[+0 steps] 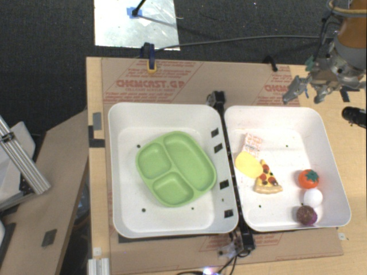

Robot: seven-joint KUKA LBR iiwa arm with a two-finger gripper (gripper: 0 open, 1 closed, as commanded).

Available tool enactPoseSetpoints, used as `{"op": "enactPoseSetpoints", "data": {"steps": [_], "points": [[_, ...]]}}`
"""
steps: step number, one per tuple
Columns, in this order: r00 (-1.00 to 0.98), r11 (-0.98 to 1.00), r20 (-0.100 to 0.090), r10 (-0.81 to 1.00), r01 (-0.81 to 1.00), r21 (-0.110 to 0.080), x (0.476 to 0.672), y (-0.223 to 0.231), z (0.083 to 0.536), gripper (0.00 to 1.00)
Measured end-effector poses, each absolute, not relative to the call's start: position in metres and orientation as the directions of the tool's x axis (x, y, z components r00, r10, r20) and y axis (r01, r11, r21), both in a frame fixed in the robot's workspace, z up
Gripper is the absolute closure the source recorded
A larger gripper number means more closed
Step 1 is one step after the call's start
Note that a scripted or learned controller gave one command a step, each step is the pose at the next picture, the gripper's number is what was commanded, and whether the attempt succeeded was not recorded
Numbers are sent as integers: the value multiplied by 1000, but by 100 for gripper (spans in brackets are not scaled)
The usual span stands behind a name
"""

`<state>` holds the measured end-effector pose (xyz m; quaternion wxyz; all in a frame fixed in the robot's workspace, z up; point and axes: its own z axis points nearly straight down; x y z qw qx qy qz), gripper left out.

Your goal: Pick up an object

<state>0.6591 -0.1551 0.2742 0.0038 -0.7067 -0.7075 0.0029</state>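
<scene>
nearest, in the right-hand shallow white bin (330, 148), three small round toys sit in a line along its right wall toward the near right corner: a dark purple plum-like ball (306, 214), a white egg-shaped ball (312, 197) touching it, and just beyond, an orange-red plastic tomato with a green top (308, 178). all three look light and hard, smooth enough to slip or roll out of a pinch; the tomato stands a little apart, so it seems the easiest to take across its middle. the wall close by may crowd one finger.

nearer the bin's middle lie a flat toy pizza slice (267, 182), a yellow rounded plastic piece (248, 164) touching it, and a small pink-and-white printed packet (253, 141) beyond. these lie low and flat, probably hard to get under.

the left-hand white bin (123, 153) carries a pale green plastic divided plate (175, 168), stiff and wide, likely too broad for the fingers except at its rim.

farthest, the two-finger gripper (305, 91) hangs beyond the right bin's far right corner, fingers spread and grasping nothing, well apart from every toy.
</scene>
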Motion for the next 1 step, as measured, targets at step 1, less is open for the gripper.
{"op": "enactPoseSetpoints", "data": {"steps": [1], "points": [[-3, 3, -1, 1000, 1000, 2, 661, -155, 282, 0]]}}
